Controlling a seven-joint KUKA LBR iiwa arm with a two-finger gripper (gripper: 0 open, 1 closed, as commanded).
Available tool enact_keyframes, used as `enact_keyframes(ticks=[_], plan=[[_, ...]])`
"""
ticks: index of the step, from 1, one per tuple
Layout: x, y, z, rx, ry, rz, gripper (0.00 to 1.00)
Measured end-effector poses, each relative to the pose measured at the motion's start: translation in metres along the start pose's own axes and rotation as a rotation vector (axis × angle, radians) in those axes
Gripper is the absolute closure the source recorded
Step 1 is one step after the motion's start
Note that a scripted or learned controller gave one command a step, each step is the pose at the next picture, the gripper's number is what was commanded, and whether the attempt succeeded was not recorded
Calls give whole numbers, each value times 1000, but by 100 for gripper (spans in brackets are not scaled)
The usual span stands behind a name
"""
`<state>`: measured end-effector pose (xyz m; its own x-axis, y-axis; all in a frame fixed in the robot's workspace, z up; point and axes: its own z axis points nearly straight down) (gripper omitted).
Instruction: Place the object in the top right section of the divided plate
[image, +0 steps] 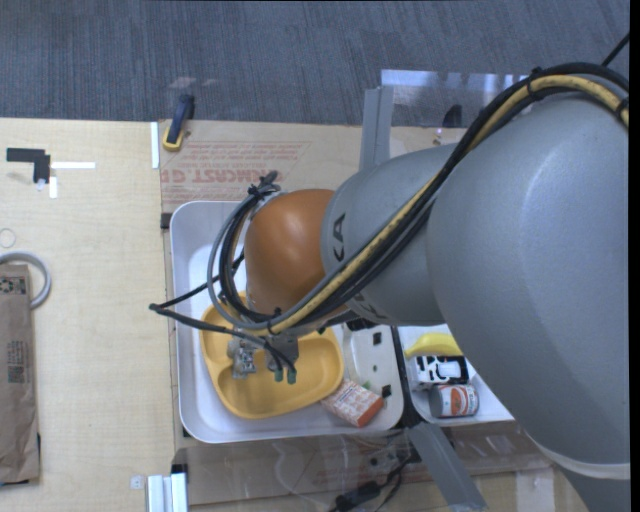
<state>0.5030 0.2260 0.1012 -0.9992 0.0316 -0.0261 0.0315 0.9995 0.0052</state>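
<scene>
A yellow divided plate (305, 385) lies in the left white bin (190, 400), at its near end. My gripper (263, 367) hangs low over the plate's middle, under the orange wrist band, with black cables looped around it. A small grey part shows at the gripper's left side; I cannot tell whether it is an object or part of the gripper. A red and white packet (355, 403) rests against the plate's lower right rim. The arm hides the far part of the plate and most of both bins.
A white boxy item (375, 362) lies right of the plate by the bin wall. The right bin holds a yellow and black item (438, 360) and a red and white can (458, 401). A brown paper bag (15, 380) lies at the far left.
</scene>
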Motion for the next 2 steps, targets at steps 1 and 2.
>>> enact_keyframes(ticks=[1, 2], plan=[[13, 1, 0, -5, -7, -102, 100], [6, 3, 2, -3, 7, -240, 100]])
